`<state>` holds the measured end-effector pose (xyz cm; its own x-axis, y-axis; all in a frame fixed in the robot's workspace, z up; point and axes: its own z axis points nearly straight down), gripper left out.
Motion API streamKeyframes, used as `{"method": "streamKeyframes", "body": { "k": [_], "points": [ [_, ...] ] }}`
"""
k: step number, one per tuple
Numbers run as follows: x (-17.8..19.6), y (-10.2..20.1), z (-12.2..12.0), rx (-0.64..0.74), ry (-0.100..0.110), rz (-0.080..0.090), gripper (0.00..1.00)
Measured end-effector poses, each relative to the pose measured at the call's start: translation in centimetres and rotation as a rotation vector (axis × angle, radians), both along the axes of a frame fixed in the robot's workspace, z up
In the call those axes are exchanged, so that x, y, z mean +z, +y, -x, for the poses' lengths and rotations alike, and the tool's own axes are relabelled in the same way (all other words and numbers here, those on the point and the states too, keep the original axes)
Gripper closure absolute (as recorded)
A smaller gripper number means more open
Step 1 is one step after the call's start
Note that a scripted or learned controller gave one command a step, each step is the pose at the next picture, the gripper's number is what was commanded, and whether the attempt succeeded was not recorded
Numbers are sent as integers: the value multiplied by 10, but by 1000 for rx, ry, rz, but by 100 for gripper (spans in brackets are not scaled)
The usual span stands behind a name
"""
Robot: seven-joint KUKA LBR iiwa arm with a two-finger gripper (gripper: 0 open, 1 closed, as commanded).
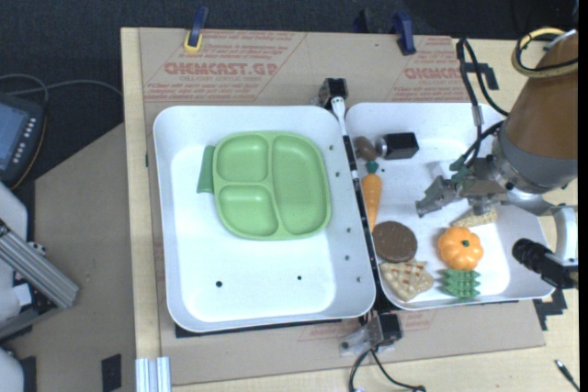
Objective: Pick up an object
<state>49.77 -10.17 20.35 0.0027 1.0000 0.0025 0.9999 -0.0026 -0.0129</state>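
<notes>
1. Several toy foods lie in the right bin: a carrot, a brown patty, a waffle piece, an orange pumpkin and a green piece.
2. Above this bin hangs the gripper, between the carrot and the pumpkin; its fingers look a little apart and hold nothing.
3. The foods lie close together, so I think one finger could land on a neighbour and push the target away.
4. The round pumpkin may slip out when the fingers close.
5. The left bin carries a green divided plate.
</notes>
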Motion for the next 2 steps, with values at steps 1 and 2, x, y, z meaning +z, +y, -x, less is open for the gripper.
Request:
{"method": "streamKeyframes", "body": {
  "k": [1,2],
  "points": [
    [5,0,-3,3,-12,2,0],
    [-47,5,8,2,-5,0,0]
  ]
}}
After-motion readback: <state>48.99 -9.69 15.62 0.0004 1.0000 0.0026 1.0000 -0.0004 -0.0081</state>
